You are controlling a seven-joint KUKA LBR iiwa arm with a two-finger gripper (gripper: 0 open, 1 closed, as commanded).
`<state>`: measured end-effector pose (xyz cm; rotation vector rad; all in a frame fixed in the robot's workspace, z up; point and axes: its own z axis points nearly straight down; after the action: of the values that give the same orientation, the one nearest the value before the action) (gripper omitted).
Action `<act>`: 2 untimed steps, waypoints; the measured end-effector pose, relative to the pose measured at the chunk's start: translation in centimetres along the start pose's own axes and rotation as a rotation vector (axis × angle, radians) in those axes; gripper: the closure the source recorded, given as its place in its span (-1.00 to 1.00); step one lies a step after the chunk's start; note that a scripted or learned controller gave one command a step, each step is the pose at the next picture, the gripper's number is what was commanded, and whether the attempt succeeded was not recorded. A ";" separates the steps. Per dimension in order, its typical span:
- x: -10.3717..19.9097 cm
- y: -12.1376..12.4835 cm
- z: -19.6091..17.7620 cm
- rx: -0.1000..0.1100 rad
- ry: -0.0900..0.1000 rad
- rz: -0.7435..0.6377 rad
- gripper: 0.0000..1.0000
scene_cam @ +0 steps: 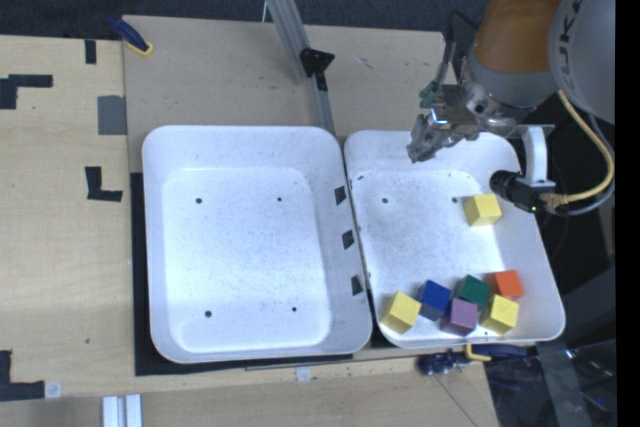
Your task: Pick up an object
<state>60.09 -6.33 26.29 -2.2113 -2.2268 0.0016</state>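
Holding seven blocks (pixel 460 303): right bin (pixel 400 215) | left bin (pixel 240 225) beside | tool (pixel 425 147) state: cannot tell

Robot lab: bench (pixel 220 75) w/ two white bins (pixel 240 140), toy blocks (pixel 455 303)

Blocks (pixel 455 303) in right bin (pixel 400 215)

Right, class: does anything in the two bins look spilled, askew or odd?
Nothing spilled or damaged. One yellow block sits alone, apart from the cluster of blocks bunched at the right bin's near edge. The gripper hangs over that bin's far rim.
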 end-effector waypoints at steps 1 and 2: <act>4.4 -0.3 1.1 0.000 -0.001 0.001 1.00; 9.8 -0.2 0.7 -0.002 0.000 -0.001 1.00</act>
<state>59.84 3.49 25.58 -2.2112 -2.2287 -0.0004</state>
